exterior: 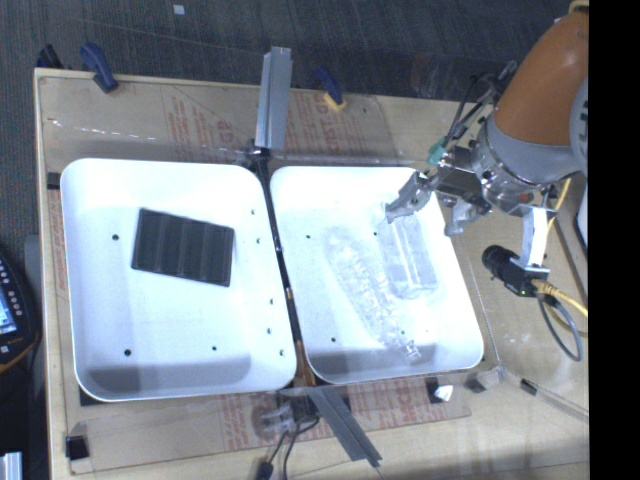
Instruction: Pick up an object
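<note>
Gripper (428, 200) hangs over the far right part of the right bin (300, 268), its two fingers spread apart; nothing visible sits between them. Just below it lie two clear plastic bottles: one (410, 258) near the bin's right wall, directly under the fingers, and another (365, 288) beside it toward the bin's middle, slanting to the near right corner. A dark ribbed rectangular pad (183, 247) rests flat in the left bin (100, 368). Blue clamps (98, 68) grip the bench's far edge.
</note>
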`<state>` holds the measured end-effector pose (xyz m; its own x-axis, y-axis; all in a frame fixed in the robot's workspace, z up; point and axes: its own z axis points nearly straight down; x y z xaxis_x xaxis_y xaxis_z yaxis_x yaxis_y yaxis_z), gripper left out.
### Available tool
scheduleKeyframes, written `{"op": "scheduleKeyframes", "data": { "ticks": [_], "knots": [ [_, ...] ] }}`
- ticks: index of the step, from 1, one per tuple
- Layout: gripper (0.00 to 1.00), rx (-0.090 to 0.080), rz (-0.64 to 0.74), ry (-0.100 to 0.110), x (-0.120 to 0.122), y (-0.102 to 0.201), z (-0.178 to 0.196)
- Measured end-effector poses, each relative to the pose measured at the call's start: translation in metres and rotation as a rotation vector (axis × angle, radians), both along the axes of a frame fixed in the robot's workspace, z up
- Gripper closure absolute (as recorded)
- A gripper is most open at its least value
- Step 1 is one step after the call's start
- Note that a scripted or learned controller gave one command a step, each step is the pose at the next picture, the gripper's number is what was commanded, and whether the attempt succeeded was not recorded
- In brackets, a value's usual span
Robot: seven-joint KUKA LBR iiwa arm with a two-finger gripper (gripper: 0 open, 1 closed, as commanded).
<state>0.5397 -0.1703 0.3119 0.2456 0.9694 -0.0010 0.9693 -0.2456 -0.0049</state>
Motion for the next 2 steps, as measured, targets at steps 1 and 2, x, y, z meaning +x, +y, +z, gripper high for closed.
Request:
{"op": "scheduleKeyframes", "data": {
  "ticks": [1,2],
  "knots": [
    [0.0,0.0,-0.161,-0.001,-0.036,-0.003,-0.044],
    [0.0,-0.001,-0.124,-0.002,-0.057,-0.028,-0.075]
  ]
}}
